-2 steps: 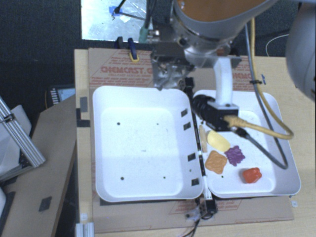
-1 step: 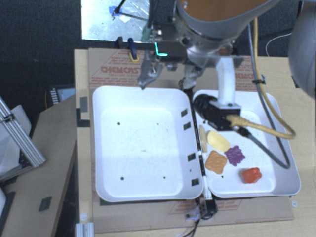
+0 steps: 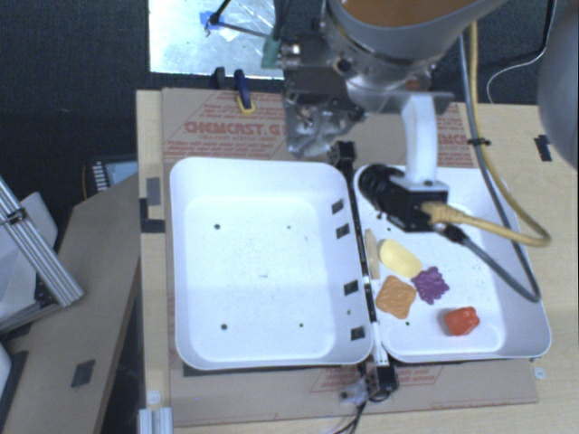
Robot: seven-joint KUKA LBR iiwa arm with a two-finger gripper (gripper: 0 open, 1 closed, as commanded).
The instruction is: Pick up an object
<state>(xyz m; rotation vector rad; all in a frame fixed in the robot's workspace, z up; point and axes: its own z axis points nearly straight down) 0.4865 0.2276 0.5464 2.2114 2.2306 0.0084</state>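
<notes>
Objects for picking sit in a loose cluster at the lower middle of the right bin [image 3: 507,242], and you can choose any of them, since the task names none. Working down in size, you first have the arm [image 3: 407,7], whose grey and orange bulk fills the upper middle of the frame, hanging above the far edge of the bench [image 3: 109,269]. Next comes the left bin [image 3: 262,260], with only a few dark specks on its floor.

The right bin carries the four small items, all close to the divider between the bins, probably because they settled there when dropped in. Among them, the pale yellow piece [image 3: 399,259] lies uppermost, the orange waffle-like piece [image 3: 395,297] just below it, the purple cluster [image 3: 431,284] just to its right, and the red piece [image 3: 460,320] lowest and furthest right. They lie near one another but mostly apart, which should give you room for a clean approach.

The gripper [image 3: 312,138] shows at the upper middle, above the cardboard beyond the bins' far rim and well apart from the items. Its metal parts blur together, so you cannot tell how wide it stands; nothing appears to be carried in it.
</notes>
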